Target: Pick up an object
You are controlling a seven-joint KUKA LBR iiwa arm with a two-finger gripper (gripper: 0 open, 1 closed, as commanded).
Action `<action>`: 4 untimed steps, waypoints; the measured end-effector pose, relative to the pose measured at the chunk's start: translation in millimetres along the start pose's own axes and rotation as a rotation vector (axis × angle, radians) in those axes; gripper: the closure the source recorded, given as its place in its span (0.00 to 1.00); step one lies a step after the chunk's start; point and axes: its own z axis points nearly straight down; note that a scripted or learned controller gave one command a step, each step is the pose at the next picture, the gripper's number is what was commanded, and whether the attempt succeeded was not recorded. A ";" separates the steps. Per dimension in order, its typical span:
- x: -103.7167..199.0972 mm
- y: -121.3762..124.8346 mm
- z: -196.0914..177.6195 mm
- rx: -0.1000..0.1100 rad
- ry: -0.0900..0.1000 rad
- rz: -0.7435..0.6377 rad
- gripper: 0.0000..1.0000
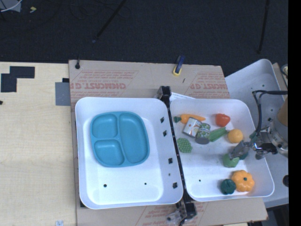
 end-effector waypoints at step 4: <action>18.7 -3.1 114.5 -0.012 -0.002 -0.003 0.00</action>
